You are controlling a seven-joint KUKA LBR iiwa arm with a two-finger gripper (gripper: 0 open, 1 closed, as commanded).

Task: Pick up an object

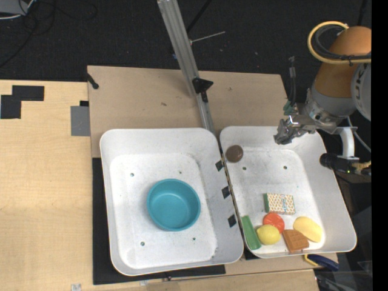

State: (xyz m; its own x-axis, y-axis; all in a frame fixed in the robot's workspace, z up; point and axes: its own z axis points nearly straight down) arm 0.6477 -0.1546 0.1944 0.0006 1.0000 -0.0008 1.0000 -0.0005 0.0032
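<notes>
Objects for picking lie in two white bins, and the gripper (285, 132) hangs over the far rim of the right bin (339, 205), well apart from all of them; whether its fingers stand apart or together cannot be told from this slanted view, and nothing is seen between them.

Largest is the teal bowl (174, 204), round and upright, sitting alone near the middle of the left bin (121, 156), far to the left of the gripper and nearer the camera.

In the right bin, a cluster sits in the near corner, well below the gripper. A patterned square block (279, 202), pale with small coloured dots, lies at the far side of the cluster. Just below it is a red round piece (274, 220), like a tomato. A yellow oval fruit (308, 228), lemon-like, lies at the right of the cluster, and beside it a brown, toast-coloured slab (295, 240) rests against the near wall. A smaller yellow round fruit (268, 234) touches the red piece from below. A green stick-shaped item (250, 231) lies tilted along the bin's left wall, just beside the yellow round fruit.

Smallest is a brown round ball (234, 154) at the far left corner of the right bin, nearest of all to the gripper yet still apart from it, off to its left.
</notes>
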